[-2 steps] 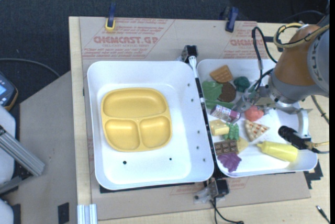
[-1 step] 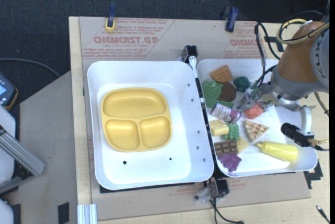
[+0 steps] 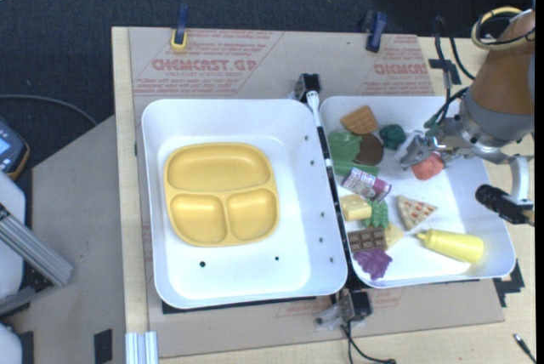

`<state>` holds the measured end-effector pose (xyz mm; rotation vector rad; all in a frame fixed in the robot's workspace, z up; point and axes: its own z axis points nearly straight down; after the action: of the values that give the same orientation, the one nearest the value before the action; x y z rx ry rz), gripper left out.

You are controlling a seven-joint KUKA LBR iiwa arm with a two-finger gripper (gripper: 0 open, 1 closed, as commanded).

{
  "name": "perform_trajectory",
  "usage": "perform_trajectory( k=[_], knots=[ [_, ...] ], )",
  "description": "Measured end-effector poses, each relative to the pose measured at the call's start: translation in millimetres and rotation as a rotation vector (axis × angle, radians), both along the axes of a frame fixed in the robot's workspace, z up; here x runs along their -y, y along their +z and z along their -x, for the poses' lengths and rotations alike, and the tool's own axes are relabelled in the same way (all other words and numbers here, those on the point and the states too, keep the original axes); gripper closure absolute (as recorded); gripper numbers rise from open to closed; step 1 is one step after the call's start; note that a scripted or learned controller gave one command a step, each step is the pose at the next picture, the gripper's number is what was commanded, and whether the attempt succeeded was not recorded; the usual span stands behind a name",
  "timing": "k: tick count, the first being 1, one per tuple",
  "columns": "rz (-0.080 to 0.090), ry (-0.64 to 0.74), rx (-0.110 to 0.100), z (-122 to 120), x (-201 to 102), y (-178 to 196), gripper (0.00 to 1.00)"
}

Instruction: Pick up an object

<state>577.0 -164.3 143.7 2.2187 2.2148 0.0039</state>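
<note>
On the left, the white bin [image 3: 157, 184] holds a yellow divided plate [image 3: 223, 192] with three compartments, and nothing lies on it. The right bin [image 3: 493, 256] is full of small toy food. Near its left wall I see a green leafy piece [image 3: 344, 151], a brown cookie [image 3: 369, 150], a tan cracker [image 3: 360, 119] and a small wrapped can [image 3: 365, 182]. Below them there is a yellow cheese block [image 3: 355, 207], a chocolate bar [image 3: 366, 240] and a purple piece [image 3: 375, 263]. Further right lie a pizza slice [image 3: 416, 210] and a yellow mustard bottle [image 3: 451, 244].

The gripper [image 3: 422, 151] is low in the upper part of this bin, just beside a dark green round piece [image 3: 392, 134]. A small red-orange object [image 3: 427, 167] sits right under its tip, touching or nearly touching. Whether the jaws are wide or narrow, I cannot tell, because the metal parts hide them.

I think the arm is at the grasping step, and the red-orange object seems to be the target. Next, the jaws must close firmly around it and lift straight up. The piece is small, so it can slip out easily.
</note>
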Motion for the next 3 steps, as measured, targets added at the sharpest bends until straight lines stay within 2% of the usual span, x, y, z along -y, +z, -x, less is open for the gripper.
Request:
perform_trajectory(
  k=[1, 2, 3],
  knots=[
    [0.0, 0.003, 0.001, -10, 5, 57, 1.0],
    [0.0, 0.003, 0.0, -12, 5, 83, 1.0],
    [-0.005, 0.006, -0.009, 5, -38, 90, 1.0]
  ],
)
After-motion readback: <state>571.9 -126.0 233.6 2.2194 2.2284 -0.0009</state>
